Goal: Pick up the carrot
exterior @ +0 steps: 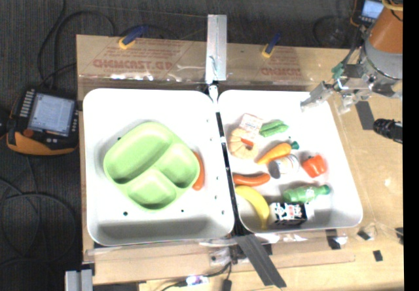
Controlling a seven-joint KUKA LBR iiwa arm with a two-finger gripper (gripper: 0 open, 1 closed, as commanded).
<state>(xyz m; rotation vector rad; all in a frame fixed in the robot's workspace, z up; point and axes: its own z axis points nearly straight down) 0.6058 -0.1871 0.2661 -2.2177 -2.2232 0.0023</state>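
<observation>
Dark carpet with loose cables surrounded the worktop [383,172], a brown board carrying two shallow white bins side by side. A clear sheet lay along the worktop's far edge, held by two clamps, and bore mirrored red lettering too faint to read with confidence. A handheld pendant [40,122] with a lit screen rested on the floor to the left; its screen text was not legible.

The left bin [98,217] held a green divided tray [152,164], with an orange item [199,172] tucked against the tray's right edge, partly hidden. The right bin [340,145] held the toy food in a loose cluster toward its left and centre, which I judged to be a scattered arrangement for picking trials.

The carrot [275,152], orange with a green top, lay at a slant near the middle of the right bin, just beside a grey-white item and close to a green vegetable [273,129]. A banana [255,204], a green bottle [306,193], a red-orange pepper [315,165] and a small black-and-white carton [289,213] lay nearer the front. The carton's print could not be read.

The tool [313,98] hung over the far right corner of the right bin, apart from the carrot and holding nothing. Whether it was released or clenched could not be told. In my judgement the pick had not begun; neighbouring items crowded the carrot and risked a fouled grasp.
</observation>
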